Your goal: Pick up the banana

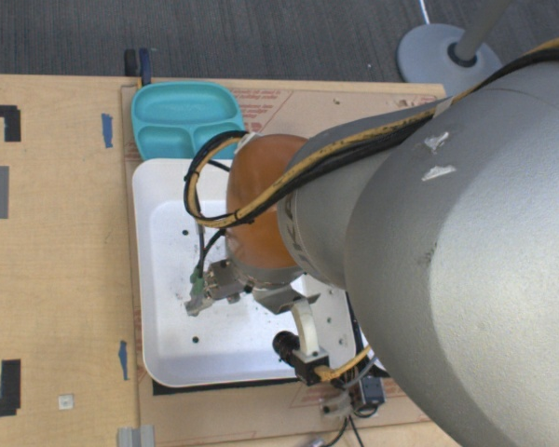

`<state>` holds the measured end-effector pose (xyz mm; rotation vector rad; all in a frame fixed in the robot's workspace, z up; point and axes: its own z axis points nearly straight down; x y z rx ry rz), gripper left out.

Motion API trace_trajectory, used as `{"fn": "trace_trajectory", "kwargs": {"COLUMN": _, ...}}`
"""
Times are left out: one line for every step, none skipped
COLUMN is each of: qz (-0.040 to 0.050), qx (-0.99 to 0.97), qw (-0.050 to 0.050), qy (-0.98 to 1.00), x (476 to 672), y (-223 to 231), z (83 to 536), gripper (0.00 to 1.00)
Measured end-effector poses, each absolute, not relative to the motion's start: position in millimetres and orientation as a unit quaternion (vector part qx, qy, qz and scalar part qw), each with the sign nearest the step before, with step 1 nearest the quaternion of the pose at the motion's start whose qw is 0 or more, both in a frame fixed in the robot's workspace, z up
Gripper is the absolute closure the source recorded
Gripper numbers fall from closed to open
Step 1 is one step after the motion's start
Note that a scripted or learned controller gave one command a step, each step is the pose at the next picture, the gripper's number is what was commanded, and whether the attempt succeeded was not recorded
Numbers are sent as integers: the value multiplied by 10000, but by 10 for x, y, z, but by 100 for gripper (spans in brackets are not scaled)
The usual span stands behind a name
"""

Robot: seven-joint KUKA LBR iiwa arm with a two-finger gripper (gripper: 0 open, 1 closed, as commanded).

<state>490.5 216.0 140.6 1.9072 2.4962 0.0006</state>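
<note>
Reaching grey arm [429, 250] over glossy white bin [158, 250]

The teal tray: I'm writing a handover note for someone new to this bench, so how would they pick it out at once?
Find the white bin under the grey arm with its orange band. Just past the bin's far edge, on the brown bench, lies the teal tray. It is the one turquoise thing here, rounded at the corners and split into compartments.
</note>
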Motion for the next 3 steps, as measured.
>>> {"fn": "trace_trajectory", "kwargs": {"qz": 4, "qx": 6068, "qw": 6, "qy": 7949, "x": 4909, "y": 2163, "z": 1503, "gripper": 100}}
{"fn": "trace_trajectory", "kwargs": {"qz": 10, "qx": 4964, "qw": -3, "qy": 8681, "x": 4797, "y": 2164, "z": 863, "gripper": 100}}
{"fn": "trace_trajectory", "kwargs": {"qz": 9, "qx": 4974, "qw": 26, "qy": 8675, "x": 4814, "y": 2142, "z": 865, "gripper": 0}}
